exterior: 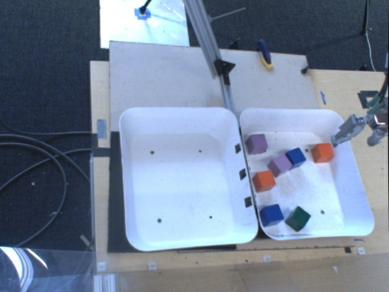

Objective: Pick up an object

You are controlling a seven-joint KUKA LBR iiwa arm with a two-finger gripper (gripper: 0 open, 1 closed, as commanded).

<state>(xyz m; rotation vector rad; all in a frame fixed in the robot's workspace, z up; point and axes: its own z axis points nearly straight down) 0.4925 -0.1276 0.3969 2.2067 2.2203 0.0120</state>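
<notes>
gripper at the right edge of the view, over the upper right rim of the right bin. two fingers show spread apart, one pointing down-left toward the bin, the other off to the right; looks wide, nothing between them. the left fingertip sits just beside the orange cube, maybe touching its upper right corner, hard to tell at this slant.

right bin contents: purple cube near the upper left corner, lilac cube touching the blue cube in the middle, a second orange cube just below-left of the lilac one, a second blue cube at the lower left, dark green cube just beside it to the right. all lie on the bin floor.

left bin sits side by side with the right one, rims touching. black cables on the dark floor at left. blue-and-yellow clamp on the bench's far edge.
</notes>
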